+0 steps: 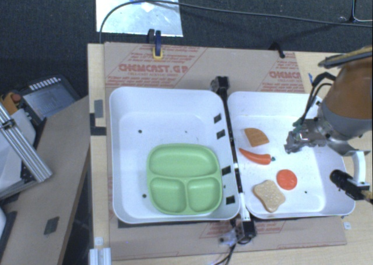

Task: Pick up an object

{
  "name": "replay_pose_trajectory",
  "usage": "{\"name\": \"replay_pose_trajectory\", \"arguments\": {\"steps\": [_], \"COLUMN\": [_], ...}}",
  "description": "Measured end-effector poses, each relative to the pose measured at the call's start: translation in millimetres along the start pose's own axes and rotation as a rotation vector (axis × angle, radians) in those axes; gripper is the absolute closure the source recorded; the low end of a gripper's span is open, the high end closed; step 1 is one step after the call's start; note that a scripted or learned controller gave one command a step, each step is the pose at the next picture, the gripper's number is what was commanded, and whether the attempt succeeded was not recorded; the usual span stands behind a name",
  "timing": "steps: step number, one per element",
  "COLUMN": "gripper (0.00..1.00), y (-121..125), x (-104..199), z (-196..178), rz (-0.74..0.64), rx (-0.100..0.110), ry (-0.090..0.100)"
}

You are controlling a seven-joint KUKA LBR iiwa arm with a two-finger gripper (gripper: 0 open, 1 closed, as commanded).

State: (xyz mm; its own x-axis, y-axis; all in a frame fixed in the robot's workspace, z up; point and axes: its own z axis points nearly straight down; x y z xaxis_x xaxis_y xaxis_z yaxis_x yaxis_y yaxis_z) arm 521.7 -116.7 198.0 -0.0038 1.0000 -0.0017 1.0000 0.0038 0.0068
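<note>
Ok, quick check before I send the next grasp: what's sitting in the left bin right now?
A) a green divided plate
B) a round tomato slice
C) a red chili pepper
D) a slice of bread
A: the green divided plate lies in the left bin, while the chili pepper, bread slice and tomato slice all lie in the right bin.

We see dark carpet floor (46,19) with a shiny metal plate (139,2) lying on it up top. Printed cardboard (192,63) covers the bench, and a tan side table (52,159) sits at left.
</note>
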Motion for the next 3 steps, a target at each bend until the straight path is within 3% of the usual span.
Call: {"name": "replay_pose_trajectory", "arguments": {"steps": [1,3], "gripper": [1.00,1.00], "y": [2,57], "x": [0,83], "z": [-29,-42], "rz": [0.000,-0.005], "rx": [0.002,0.003], "ry": [0.001,0.003]}}
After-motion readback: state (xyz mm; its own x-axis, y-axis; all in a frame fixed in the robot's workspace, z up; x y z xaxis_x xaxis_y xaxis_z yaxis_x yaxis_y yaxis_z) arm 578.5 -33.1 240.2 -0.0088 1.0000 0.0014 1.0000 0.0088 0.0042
